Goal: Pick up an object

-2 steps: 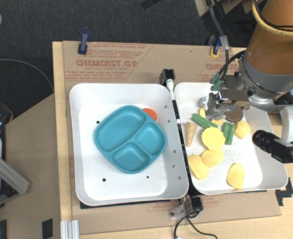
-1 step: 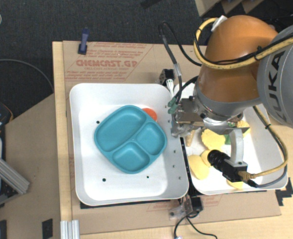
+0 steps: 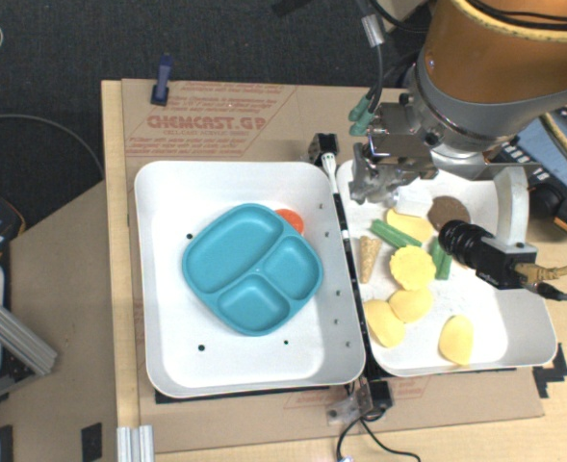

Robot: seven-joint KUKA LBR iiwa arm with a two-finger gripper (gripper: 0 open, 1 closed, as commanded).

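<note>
1. In the camera view, the arm (image 3: 500, 56) reached in from the right. Its gripper (image 3: 368, 189) hung over the upper left corner of the right bin (image 3: 528, 346), close to the wall beside the left bin (image 3: 158, 258).
2. I could not tell if the gripper was wide or narrow, because its lower part was too dark and small to read. I also could not see any object held in it.
3. The objects to pick lay in the right bin. A green stick (image 3: 396, 236) was just below the gripper, and a beige cone (image 3: 371, 258) lay beside the left wall.
4. In the same bin, several yellow pieces (image 3: 413, 269) were grouped in the middle and toward the lower edge, some touching each other. One more yellow piece (image 3: 456, 339) lay apart at the lower right. A brown disc (image 3: 447, 210) was near the upper middle.
5. In the left bin, a blue divided plate (image 3: 252, 269) lay tilted in the middle. An orange object (image 3: 291, 220) was partly hidden behind its upper right edge.
6. Both bins stood on a cardboard sheet (image 3: 216, 114).
</note>
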